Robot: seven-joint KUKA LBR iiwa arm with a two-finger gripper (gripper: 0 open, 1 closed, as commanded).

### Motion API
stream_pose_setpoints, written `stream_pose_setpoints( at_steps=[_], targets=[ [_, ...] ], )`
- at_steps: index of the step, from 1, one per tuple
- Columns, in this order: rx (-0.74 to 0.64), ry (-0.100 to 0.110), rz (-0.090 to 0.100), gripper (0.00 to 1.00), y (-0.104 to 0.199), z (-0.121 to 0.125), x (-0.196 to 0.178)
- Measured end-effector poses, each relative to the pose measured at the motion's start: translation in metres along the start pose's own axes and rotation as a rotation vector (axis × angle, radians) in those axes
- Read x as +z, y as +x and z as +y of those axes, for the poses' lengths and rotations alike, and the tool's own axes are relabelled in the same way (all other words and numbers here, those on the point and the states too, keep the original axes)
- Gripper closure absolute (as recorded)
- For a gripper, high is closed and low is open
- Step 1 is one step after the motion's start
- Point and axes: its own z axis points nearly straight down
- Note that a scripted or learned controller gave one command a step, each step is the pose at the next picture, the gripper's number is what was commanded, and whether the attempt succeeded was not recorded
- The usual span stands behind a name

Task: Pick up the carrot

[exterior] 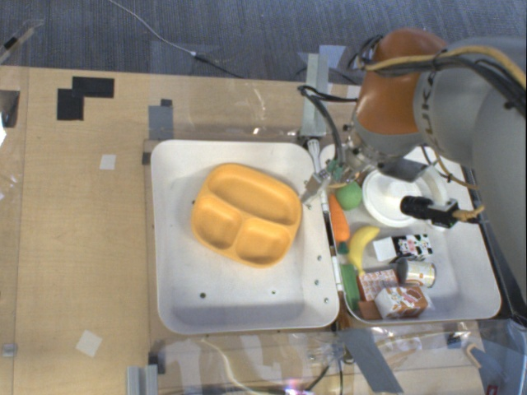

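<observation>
The carrot lies in the right bin, tight along its left wall and toward the far-left corner, its length running with the wall. A green round fruit sits just beside its far end, and a banana touches or nearly touches its near end. A white dish stands next to the fruit, further toward the bin's middle.

The gripper hangs just beyond the carrot's far end, over the divide between the 2 bins. Whether it is spread or pressed together I cannot tell, and nothing visibly sits in it.

The left bin carries a yellow divided plate.

I judge this to be the approach step, with the grasp not yet made. The next move calls for shifting toward the near edge to centre over the carrot, aligning across its width, then descending between the wall and the neighbouring fruit. That gap looks tight.
</observation>
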Motion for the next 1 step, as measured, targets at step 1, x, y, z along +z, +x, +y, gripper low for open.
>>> stream_pose_setpoints(
  at_steps=[1],
  targets=[
    [0.130,0.003,-0.001,0.00,-0.0227,-0.0695,0.0002]
  ],
)
